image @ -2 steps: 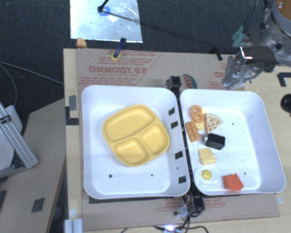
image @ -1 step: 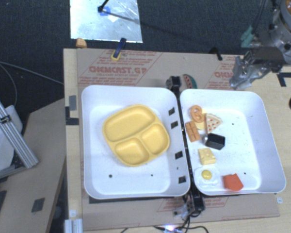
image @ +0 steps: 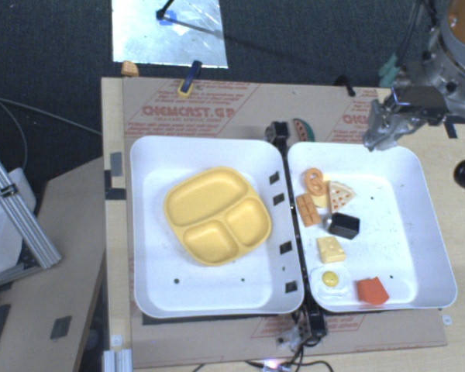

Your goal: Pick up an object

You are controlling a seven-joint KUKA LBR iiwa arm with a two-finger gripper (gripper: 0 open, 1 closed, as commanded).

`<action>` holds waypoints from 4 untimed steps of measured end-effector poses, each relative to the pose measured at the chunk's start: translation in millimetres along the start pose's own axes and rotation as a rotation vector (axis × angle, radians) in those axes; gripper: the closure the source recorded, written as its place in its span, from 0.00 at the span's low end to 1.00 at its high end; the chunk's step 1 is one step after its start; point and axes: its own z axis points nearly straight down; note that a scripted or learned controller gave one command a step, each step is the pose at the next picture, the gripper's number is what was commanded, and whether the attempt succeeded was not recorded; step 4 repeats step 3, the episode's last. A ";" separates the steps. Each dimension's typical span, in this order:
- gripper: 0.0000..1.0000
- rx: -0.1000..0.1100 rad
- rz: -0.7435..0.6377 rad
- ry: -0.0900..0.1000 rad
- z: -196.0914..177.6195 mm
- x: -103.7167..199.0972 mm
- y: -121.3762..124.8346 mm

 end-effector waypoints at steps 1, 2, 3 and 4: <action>1.00 0.000 -0.005 0.000 18.7 19.7 0.0; 1.00 -0.004 -0.005 0.001 -21.3 16.0 0.0; 1.00 -0.001 0.004 -0.001 -19.5 -45.5 -0.1; 1.00 -0.001 0.004 -0.001 -19.5 -45.5 -0.1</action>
